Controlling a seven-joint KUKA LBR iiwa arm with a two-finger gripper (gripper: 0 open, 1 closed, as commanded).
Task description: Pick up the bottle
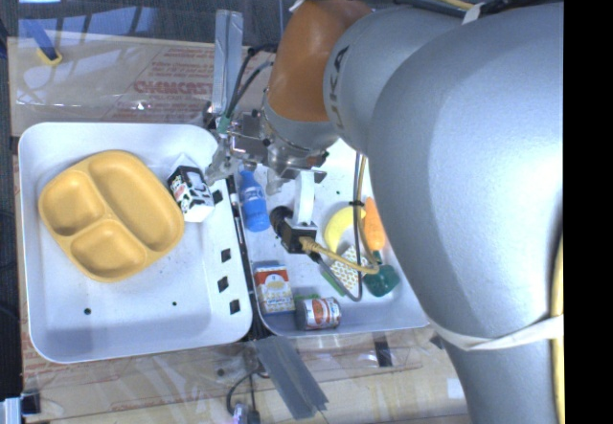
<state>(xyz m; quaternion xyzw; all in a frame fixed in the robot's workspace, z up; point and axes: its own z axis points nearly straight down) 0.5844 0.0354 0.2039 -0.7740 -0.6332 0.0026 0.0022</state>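
Two white bins [124, 341] sit on a wood-toned counter [144, 389] under clear sheeting printed with illegible red lettering [172, 85]. The gripper [251, 168] hovers at 12 o'clock over the blue bottle [253, 205]; how its fingers stand cannot be made out.

My gripper [251, 167] hung over the right bin [407, 317], directly above a blue bottle [253, 202]. At the bottle's five o'clock lay a can [318, 312]. A yellow divided plate [110, 213] filled the left bin [57, 336].
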